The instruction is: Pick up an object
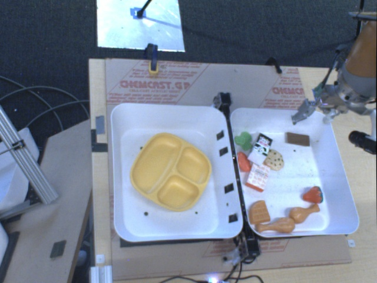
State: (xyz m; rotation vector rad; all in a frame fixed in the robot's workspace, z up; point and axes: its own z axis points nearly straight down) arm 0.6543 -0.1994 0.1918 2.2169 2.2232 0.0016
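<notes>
My gripper hangs over the far rim of the right bin, below the orange band of the arm. Its fingers are spread apart with nothing between them, so it is open. Closest to it lies a brown chocolate bar, a little nearer the camera. Further in are a cookie, a black-and-white card, a green toy, a red-and-white box, a red strawberry-like piece, a drumstick and a slice of toast.
The left bin holds a yellow divided plate. A black clip strip runs along the wall between the bins. A small orange piece lies against that wall. Brown cardboard lies under both bins.
</notes>
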